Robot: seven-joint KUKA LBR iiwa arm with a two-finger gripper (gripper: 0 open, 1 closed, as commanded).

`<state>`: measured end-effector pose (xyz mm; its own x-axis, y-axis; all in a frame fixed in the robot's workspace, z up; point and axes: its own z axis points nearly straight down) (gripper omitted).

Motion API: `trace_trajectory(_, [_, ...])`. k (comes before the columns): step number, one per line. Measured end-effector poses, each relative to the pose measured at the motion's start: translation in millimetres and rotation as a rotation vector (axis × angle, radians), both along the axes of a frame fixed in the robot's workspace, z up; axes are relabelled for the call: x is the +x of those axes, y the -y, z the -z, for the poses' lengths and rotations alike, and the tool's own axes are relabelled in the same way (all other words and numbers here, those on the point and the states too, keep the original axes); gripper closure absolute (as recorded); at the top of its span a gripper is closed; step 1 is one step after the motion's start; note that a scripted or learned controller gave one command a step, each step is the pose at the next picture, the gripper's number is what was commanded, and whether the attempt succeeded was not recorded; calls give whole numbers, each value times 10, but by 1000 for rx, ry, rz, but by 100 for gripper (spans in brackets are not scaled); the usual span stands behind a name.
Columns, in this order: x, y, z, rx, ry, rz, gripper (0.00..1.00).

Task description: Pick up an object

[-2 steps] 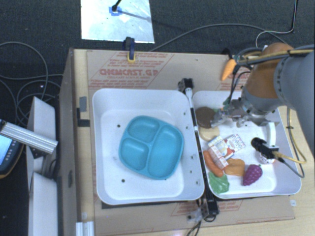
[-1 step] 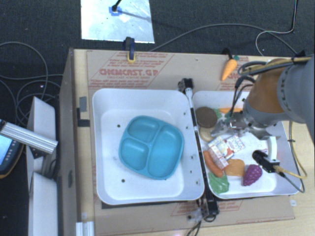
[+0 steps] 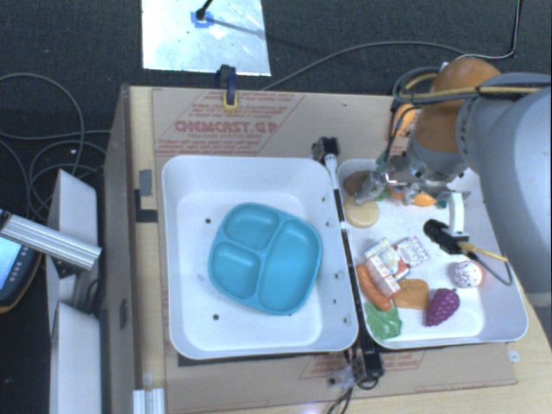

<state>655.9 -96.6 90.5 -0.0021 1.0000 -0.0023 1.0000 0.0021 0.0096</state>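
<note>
Your pincer [image 3: 377, 185] hangs low at the far left corner of the right-hand shallow white plastic bin [image 3: 509, 317], at the end of the grey arm with the orange band [image 3: 448, 102]. Whether it is wide or narrow you cannot tell from here; nothing is visibly held. The nearest candidate is the flat round tan cookie-like disc [image 3: 361, 214], just beside the pincer at about seven o'clock, lying flat with no long axis to align to. The small orange piece [image 3: 423, 200] sits at about four o'clock, close too. The round-cornered blue divided plastic plate [image 3: 264, 257] lies well apart in the left bin.
</note>
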Motion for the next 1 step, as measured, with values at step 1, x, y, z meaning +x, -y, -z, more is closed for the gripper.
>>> trace_trajectory(1, [96, -35, 20, -3, -31, 4, 0])
